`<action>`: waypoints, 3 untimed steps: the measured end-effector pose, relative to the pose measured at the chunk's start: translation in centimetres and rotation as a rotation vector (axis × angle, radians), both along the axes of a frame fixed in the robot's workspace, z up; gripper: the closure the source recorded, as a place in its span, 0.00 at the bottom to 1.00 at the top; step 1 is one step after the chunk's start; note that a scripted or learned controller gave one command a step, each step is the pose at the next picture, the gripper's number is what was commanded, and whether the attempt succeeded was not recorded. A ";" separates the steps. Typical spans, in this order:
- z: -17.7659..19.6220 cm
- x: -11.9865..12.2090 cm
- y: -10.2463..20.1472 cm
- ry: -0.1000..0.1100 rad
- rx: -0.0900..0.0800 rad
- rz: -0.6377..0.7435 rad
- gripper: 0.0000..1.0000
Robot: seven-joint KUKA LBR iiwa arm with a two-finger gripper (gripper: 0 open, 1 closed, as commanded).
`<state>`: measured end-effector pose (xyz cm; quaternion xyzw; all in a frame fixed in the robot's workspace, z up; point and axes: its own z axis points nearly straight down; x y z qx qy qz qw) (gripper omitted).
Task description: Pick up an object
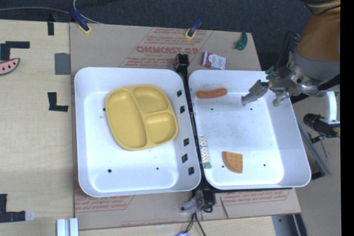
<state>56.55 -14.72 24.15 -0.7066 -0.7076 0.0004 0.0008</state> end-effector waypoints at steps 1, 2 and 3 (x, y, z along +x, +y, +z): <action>-14.9 1.7 0.1 0.000 0.000 0.000 0.00; -15.5 8.7 2.1 -0.006 -0.002 0.001 0.00; -15.6 7.4 5.2 -0.003 -0.002 0.000 0.00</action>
